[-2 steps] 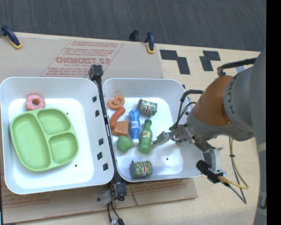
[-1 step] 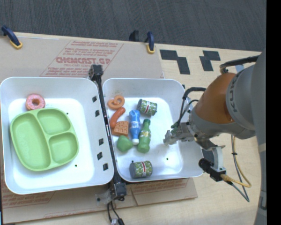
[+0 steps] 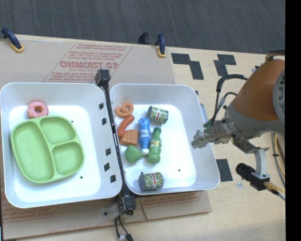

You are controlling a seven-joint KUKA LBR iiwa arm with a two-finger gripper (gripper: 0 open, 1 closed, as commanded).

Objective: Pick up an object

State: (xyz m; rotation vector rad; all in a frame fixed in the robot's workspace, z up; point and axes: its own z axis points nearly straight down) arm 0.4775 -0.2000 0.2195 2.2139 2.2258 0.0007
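From above, the grey arm with its orange band reaches in from the right, and its tool (image 3: 198, 140) hangs at the right rim of the right-hand shallow white bin (image 3: 188, 92); whether it is apart or together I cannot tell, as it looks small and blurred. That bin holds an orange pretzel (image 3: 124, 109), an orange sausage (image 3: 125, 125), a waffle piece (image 3: 130, 137), a blue bottle (image 3: 144, 134), a green bottle (image 3: 155, 145), a green pear-like piece (image 3: 133, 154) and two green-labelled tins (image 3: 157, 115) (image 3: 151, 181), all well apart from the tool. The left white bin (image 3: 7, 92) carries a pale green divided plate (image 3: 46, 147) and a pink doughnut (image 3: 37, 109) just beside it. Both bins rest on the cardboard-covered worktop (image 3: 90, 59).
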